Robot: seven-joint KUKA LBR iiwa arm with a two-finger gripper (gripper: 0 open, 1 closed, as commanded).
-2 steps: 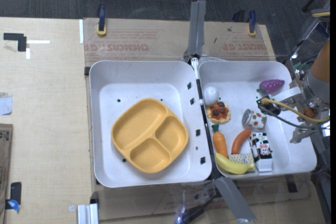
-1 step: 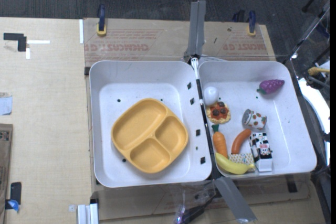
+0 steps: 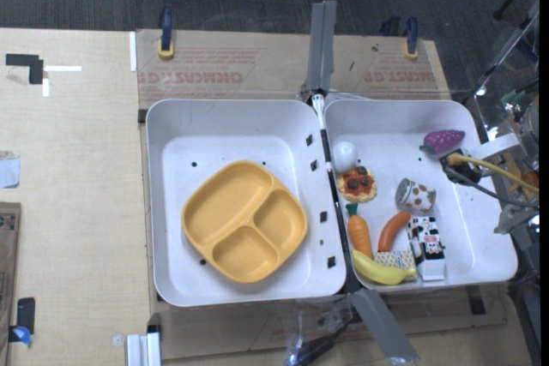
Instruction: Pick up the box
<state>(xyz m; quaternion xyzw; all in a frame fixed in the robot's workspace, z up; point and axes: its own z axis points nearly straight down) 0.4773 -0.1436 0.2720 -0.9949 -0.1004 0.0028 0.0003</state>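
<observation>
The box (image 3: pixel 426 246) is a small white carton with black patches and a red mark. It lies lengthwise near the front right of the right bin (image 3: pixel 489 266). The gripper (image 3: pixel 513 203) hangs at the bin's right rim, to the right of the box and a little behind it. It is apart from the box, and nothing shows in its grasp. The arm's metal parts blur together at the frame edge.
Beside the box lie a silver can (image 3: pixel 415 195), a red sausage (image 3: pixel 393 229), a carrot (image 3: pixel 359 236), a banana (image 3: pixel 378 270), a pizza slice (image 3: pixel 357 183), a white ball (image 3: pixel 344 154) and purple grapes (image 3: pixel 443 139). A yellow divided plate (image 3: pixel 244 221) lies in the left bin.
</observation>
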